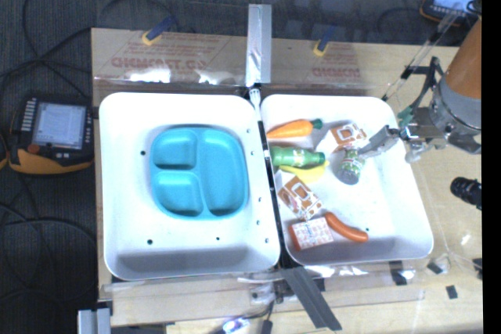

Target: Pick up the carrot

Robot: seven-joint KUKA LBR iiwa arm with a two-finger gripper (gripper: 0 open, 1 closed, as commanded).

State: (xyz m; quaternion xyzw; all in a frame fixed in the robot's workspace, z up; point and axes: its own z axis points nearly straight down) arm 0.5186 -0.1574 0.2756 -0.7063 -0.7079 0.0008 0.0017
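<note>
The orange carrot (pixel 291 129) with a green top lies in the right bin (pixel 407 192), near its far left corner and pointing left. My gripper (pixel 376 143) reaches in from the right over the bin's far right part. It is well to the right of the carrot, close to a small grey can (pixel 349 167). Nothing shows between its fingers.
Around the carrot lie a green bottle (pixel 298 159) on a yellow item (pixel 311 173), three printed snack packs (pixel 347 135) (pixel 301 196) (pixel 311 233) and an orange sausage (pixel 347 228). The left bin (pixel 117 231) holds a blue divided plate (pixel 196 172). A metal divider (pixel 257 51) stands at the back.
</note>
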